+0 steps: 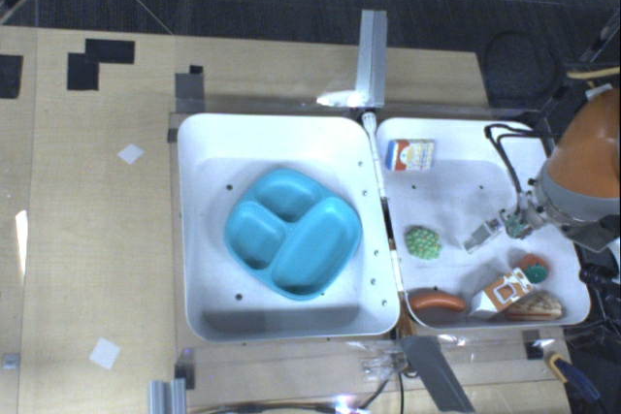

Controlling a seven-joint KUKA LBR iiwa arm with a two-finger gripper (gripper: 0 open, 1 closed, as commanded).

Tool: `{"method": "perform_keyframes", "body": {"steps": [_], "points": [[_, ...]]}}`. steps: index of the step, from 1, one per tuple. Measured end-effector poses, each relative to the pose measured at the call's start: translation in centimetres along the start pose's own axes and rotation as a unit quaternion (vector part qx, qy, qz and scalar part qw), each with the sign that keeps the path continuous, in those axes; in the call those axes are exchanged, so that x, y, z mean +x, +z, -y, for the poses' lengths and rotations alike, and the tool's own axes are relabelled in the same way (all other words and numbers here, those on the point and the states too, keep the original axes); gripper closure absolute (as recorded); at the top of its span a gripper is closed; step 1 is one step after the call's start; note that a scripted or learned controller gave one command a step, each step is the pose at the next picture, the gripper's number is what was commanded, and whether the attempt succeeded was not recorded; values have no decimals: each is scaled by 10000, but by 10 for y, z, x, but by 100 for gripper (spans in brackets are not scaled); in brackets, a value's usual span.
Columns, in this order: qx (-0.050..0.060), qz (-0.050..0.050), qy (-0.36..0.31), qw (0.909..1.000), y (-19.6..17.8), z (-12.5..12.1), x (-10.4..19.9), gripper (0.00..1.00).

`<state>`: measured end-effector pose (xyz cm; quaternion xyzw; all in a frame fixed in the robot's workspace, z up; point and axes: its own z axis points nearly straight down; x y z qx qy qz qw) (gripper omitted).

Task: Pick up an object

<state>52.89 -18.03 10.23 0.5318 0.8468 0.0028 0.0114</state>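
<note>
In the right bin [456,136], my gripper [488,232] hangs low over the bin floor in the middle right, at the end of the grey arm with its orange band [589,150]. A green knobbly ball [423,242] lies just left of the gripper, apart from it. Below the gripper sit a small orange and green fruit [533,269], an orange and white carton [507,290] and a brown bread piece [534,309]. A red-brown sausage [439,302] lies at the front left. A small white, red and blue carton [410,154] stands at the back left.
The left bin [199,208] holds a blue divided plate [293,233]. A metal post [373,58] stands behind the divider between the bins. Black cables [505,143] loop over the right bin's back right corner.
</note>
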Motion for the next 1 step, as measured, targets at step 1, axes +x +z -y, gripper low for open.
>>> {"method": "perform_keyframes", "body": {"steps": [1], "points": [[-24, 19, -35, 10000, -12, -3, -1, 100]]}}
